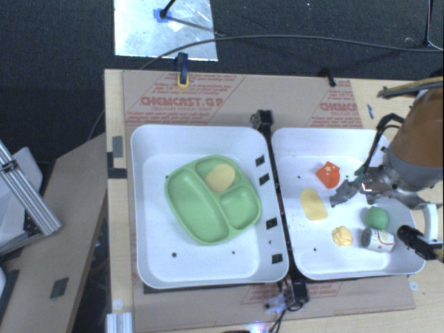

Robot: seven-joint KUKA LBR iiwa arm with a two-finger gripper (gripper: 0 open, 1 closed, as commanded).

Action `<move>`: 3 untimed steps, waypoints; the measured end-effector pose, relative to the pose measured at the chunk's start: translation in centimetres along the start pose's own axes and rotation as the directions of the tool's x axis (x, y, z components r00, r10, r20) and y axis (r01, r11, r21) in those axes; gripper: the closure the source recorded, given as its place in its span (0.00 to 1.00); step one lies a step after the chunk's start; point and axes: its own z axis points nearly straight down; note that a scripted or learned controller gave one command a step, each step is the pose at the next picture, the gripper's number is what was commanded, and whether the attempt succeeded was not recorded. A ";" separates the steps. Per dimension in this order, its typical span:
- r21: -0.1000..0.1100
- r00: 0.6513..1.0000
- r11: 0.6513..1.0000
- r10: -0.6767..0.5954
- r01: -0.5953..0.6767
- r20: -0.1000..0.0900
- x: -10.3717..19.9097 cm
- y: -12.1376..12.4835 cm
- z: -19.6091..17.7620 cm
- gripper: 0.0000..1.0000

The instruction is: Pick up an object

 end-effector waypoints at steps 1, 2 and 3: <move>0.000 1.000 1.000 0.001 -0.001 -0.001 0.7 -0.2 4.4 0.00; -0.004 1.000 1.000 0.002 -0.002 0.000 0.7 -0.1 7.7 0.00; -0.011 1.000 1.000 0.000 0.000 0.000 0.8 0.2 6.3 1.00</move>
